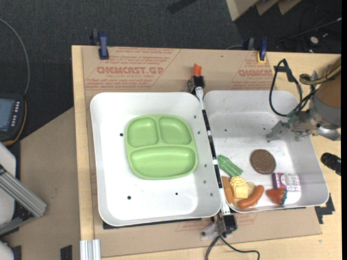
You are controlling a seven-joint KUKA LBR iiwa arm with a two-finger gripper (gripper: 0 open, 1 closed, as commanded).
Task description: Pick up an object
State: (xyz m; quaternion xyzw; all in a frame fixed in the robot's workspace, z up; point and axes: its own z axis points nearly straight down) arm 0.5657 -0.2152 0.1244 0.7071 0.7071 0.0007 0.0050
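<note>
Gripper (pixel 277 132) poised over right bin (pixel 238 104), fingers spread, nothing between them; brown disc (pixel 263 161) just below, untouched.

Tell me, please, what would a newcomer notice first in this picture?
First the green divided plate, lying alone in the middle of the left bin. Next the small pile of toy food crowded in the near corner of the right bin, with a brown disc just behind it.
</note>
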